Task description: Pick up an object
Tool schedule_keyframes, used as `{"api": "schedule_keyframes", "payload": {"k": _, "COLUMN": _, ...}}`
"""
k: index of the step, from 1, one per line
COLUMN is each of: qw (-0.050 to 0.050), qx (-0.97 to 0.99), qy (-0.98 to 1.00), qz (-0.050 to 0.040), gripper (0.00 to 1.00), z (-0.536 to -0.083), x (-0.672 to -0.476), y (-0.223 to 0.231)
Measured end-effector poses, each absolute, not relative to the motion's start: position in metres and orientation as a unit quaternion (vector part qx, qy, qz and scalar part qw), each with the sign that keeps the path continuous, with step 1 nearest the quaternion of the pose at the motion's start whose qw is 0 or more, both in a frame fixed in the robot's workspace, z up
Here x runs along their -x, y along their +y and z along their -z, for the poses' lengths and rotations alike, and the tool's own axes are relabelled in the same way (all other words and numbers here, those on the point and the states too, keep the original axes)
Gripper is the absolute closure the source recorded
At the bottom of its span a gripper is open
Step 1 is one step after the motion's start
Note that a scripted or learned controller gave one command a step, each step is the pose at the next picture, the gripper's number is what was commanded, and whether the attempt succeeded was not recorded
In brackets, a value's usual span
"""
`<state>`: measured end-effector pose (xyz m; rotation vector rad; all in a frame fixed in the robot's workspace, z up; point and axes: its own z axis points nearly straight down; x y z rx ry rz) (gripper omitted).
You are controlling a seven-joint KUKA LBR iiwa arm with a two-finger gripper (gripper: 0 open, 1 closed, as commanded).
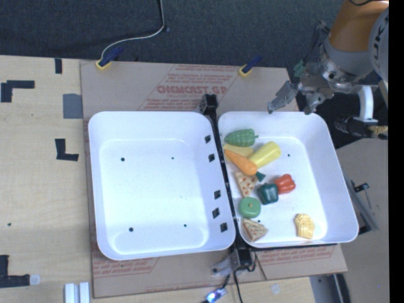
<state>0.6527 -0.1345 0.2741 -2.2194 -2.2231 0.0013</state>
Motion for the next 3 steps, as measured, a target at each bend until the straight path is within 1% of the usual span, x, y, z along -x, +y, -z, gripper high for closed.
{"api": "schedule_keyframes", "payload": {"k": 1, "qw": 0.007, "qx": 0.707, "qy": -0.708, "qz": -0.0044, "gripper": 0.0, "z": -0.138, "x": -0.619, "y": -0.107}}
{"api": "schedule_keyframes", "payload": {"k": 2, "qw": 0.001, "qx": 0.707, "qy": -0.708, "qz": -0.0018, "gripper": 0.0, "z": -0.081, "x": -0.588, "y": -0.102}}
{"api": "schedule_keyframes", "payload": {"k": 3, "qw": 0.002, "qx": 0.707, "qy": -0.707, "qz": -0.0025, "gripper": 0.0, "z": -0.084, "x": -0.628, "y": -0.107}}
